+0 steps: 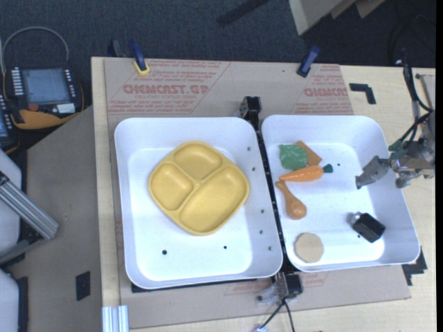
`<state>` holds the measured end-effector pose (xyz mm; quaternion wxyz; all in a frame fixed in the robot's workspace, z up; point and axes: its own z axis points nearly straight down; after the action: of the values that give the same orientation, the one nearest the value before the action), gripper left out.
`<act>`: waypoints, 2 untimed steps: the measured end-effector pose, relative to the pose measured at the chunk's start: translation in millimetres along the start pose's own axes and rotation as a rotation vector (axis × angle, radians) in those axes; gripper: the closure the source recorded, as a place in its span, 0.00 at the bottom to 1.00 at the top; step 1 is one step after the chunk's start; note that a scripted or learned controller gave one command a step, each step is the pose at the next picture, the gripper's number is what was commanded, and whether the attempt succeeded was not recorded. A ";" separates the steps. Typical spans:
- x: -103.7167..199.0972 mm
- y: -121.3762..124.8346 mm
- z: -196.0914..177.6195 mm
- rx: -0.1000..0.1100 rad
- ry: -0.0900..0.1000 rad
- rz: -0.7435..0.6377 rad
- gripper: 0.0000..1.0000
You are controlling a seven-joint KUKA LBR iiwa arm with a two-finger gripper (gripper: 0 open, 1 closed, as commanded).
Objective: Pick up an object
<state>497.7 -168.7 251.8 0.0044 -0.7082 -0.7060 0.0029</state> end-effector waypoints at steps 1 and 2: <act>0.3 2.2 -5.1 -0.011 -0.003 -0.003 0.00; 0.8 11.7 44.2 -0.004 0.000 -0.003 0.00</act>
<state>508.9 -167.8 207.4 0.0030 -0.7072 -0.7071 0.0013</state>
